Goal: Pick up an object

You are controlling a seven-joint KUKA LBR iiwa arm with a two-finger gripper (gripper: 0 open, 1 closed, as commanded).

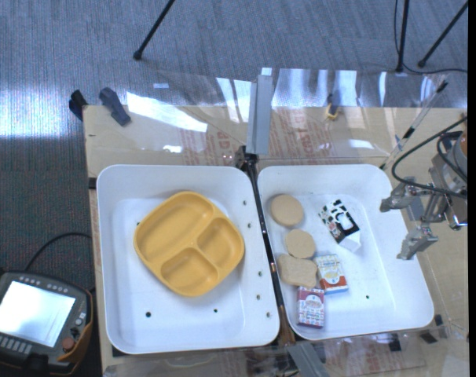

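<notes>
The right bin (379,289) holds two round tan biscuits (286,210) (300,243) and a squarish tan one (298,271) along its left side. Beside them lie a small orange-and-white box (331,272), a red packet (311,306) and a black-and-white carton (340,221). My gripper (415,246) hangs over the right edge of this bin, well to the right of all the items. Nothing is between its fingers.
A yellow divided plate (189,243) lies in the left bin (120,320). A grey upright post (258,116) stands behind the divide between the bins. Cables (415,144) trail near the arm at right. A teach pendant (34,316) sits at the lower left.
</notes>
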